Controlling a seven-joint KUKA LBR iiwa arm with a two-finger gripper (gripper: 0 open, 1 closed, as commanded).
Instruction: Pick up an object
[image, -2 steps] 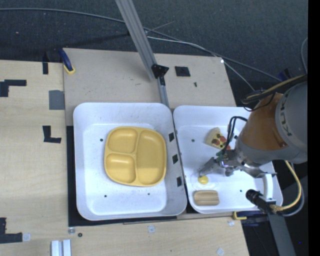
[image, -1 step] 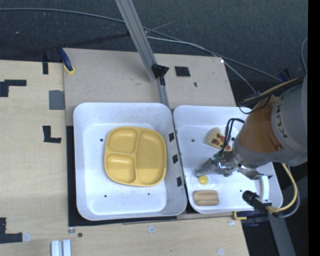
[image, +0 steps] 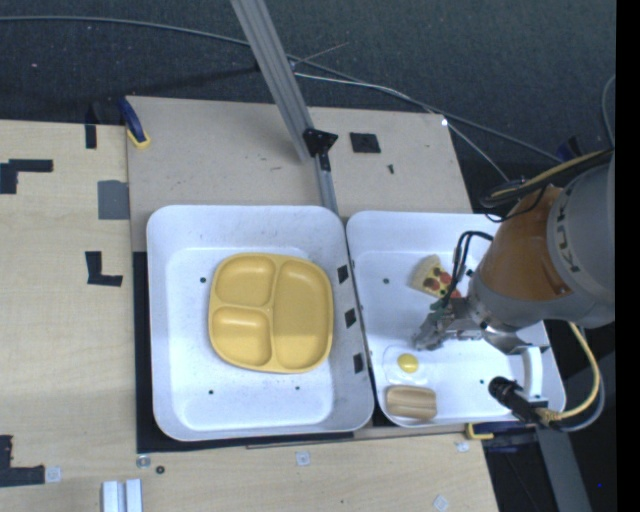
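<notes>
In the right bin (image: 380, 250) lie three small toy foods. A fried egg (image: 408, 366) sits near the bin's front, a tan bread roll (image: 411, 402) rests at the front edge, and a pizza slice (image: 428, 274) lies farther back. My gripper (image: 432, 335) is low over the bin floor, just right of and above the egg and in front of the pizza slice. Nothing shows between its tips.
The left bin (image: 170, 300) bears a yellow divided plate (image: 270, 311) at its middle. The orange-banded wrist (image: 520, 260) and grey arm cover the right bin's right side. A slanted metal bar (image: 285, 80) and cables cross the bench behind the bins.
</notes>
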